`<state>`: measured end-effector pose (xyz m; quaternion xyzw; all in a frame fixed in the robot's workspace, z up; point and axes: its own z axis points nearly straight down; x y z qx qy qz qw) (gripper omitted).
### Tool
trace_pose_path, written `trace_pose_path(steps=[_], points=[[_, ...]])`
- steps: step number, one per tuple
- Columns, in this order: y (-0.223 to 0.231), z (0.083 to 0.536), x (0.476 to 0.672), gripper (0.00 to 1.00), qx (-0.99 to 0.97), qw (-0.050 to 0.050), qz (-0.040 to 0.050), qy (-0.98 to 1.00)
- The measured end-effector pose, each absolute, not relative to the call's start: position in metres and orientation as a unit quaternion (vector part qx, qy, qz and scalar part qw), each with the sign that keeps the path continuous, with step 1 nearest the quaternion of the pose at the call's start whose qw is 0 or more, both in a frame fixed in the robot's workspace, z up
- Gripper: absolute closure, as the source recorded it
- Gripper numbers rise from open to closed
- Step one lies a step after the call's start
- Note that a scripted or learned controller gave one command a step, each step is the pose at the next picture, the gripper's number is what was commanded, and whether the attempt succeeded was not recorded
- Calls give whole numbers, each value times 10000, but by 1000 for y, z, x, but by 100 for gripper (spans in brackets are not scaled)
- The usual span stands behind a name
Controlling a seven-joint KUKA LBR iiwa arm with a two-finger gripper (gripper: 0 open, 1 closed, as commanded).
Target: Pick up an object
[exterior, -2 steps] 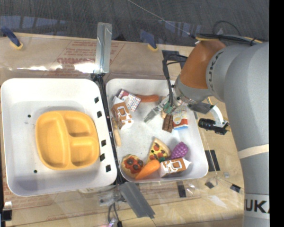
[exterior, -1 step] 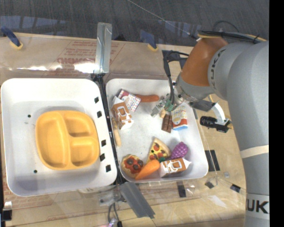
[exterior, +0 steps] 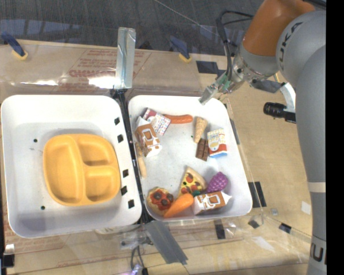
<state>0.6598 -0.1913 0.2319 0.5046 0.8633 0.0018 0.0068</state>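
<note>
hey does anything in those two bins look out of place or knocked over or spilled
Nothing looks spilled or damaged. The toy food lies loosely jumbled in the right bin; a carrot leans against a pizza slice near the front edge. The yellow divided tray sits flat in the left bin. The tool hovers over the right bin's far rim.

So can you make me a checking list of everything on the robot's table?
Surface: bench with two white bins, left bin, right bin.
Job's things: toy food in the right bin: sausage, carrot, pizza slice, purple grapes, small cartons.
Clutter: yellow divided tray in the left bin.
Grippers: gripper over the right bin's far edge, nothing between its fingers.
Cables: black cables by the wrist.
Surroundings: dark floor, tape strips.
</note>
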Motion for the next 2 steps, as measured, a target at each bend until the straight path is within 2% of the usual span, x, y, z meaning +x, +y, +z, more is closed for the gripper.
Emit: trace_pose_path(steps=[1, 2], points=[[-110, 248, 658, 100, 5097, 0, 8, 8604], [-213, 194, 597, 100, 3517, -17, -12, 9361]])
